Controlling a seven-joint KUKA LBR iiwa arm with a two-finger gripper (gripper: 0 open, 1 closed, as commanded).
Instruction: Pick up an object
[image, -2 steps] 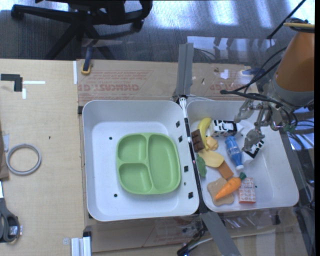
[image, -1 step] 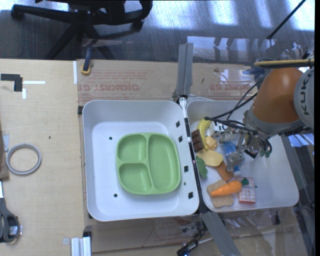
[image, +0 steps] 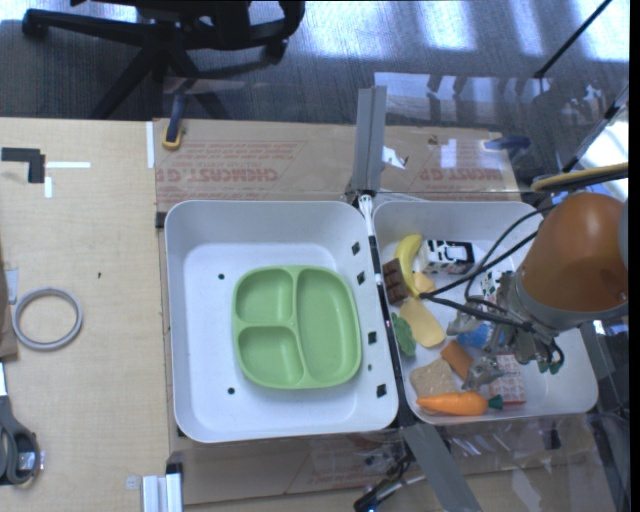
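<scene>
The smooth orange plastic carrot (image: 453, 404) lies against the near wall of the right white bin (image: 575, 395), just below my hand (image: 492, 362). Whether my hand is open, I cannot tell. It looks light, stiff, slippery; I'd pinch its thick middle.

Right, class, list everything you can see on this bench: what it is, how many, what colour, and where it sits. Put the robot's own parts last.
Shallow white plastic bins: 2, white, side by side; left bin, right bin.
Three-compartment green plastic tray: 1, light green, centre of left bin.
Yellow toy banana: 1, yellow, top left of right bin.
Orange toy carrot: 1, orange, front of right bin.
Tan toy bread slice: 1, tan, just behind the carrot.
Green toy vegetable: 1, green, left edge of right bin.
Grey tape ring: 1, grey, on the bench at left.
Robot arm's orange band: 1, orange, over right bin.
Two-finger gripper: 1, grey, low over the right bin's toys.
</scene>
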